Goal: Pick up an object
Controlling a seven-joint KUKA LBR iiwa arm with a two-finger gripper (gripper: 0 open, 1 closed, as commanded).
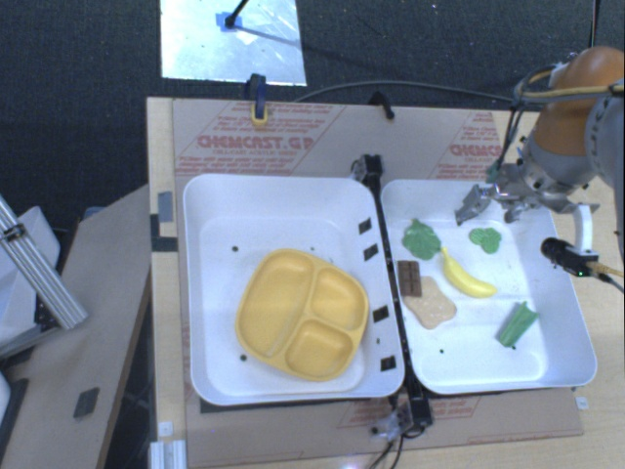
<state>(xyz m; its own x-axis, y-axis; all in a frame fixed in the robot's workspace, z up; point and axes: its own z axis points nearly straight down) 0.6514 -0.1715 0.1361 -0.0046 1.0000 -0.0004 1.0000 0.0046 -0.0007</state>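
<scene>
Toy food in the right bin (557, 364), arm above its far rim.

Nearest, relative to the curved, glossy yellow banana (467, 276): a ribbed green pod (517, 323) lower right, flat tan toast (431, 308) and a brown bar (410, 278) left; farther, leafy greens (422, 239), a small green floret (484, 238). Beyond, the metal gripper (493, 203) hangs spread, empty.

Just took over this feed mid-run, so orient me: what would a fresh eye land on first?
The big yellow divided tray lying in the left bin. Next, the toy food scattered in the right bin: a yellow banana mid-bin, green pieces around it, a tan slice of bread near the divider. The gripper sits above that bin's far right corner, beside a small green piece.
</scene>
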